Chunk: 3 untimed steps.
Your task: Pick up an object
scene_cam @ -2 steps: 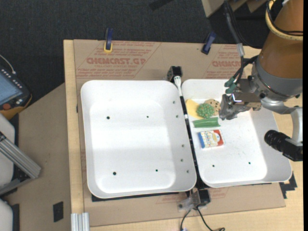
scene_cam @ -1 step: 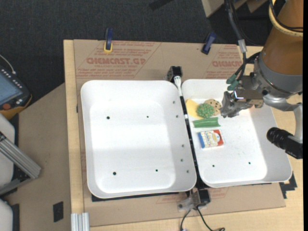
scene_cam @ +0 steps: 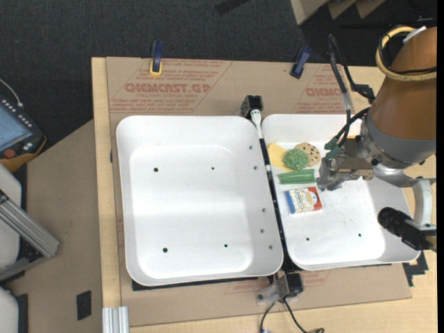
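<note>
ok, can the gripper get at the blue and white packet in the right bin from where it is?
Probably yes. The gripper hangs just right of the packet, which lies flat with nothing over it; the green stick sits close above it.

Dark carpet floor (scene_cam: pixel 104 19); cardboard-topped bench (scene_cam: pixel 208 78)

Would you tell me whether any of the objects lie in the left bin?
No, the objects all lie in the right bin, near its left wall.

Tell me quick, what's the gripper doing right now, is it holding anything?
Gripper: low in the right bin beside the green stick; whether it holds anything cannot be told.
</note>
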### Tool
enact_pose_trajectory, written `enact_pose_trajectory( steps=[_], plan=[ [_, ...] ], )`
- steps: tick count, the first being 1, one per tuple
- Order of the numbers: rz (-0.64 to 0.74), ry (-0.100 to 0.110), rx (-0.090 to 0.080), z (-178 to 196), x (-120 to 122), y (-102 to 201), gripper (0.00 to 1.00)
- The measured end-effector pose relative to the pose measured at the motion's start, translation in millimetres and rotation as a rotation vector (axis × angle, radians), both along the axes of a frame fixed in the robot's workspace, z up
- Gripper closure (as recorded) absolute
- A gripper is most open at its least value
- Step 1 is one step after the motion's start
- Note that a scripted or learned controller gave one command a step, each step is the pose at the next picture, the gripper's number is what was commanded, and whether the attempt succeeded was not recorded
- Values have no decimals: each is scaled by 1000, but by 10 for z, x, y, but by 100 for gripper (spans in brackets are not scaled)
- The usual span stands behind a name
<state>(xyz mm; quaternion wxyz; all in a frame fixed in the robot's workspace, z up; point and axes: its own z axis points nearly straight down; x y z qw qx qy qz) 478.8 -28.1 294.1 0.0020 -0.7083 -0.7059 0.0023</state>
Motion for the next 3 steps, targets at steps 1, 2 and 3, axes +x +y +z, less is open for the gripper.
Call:
enact_pose_trajectory(
  steps=[1,2,3],
  plan=[
    [15,-10,3,271,4,1119,100],
    [-5,-4,-2,198,4,306,100],
    [12,-12,3,638,9,1039,100]
  ],
)
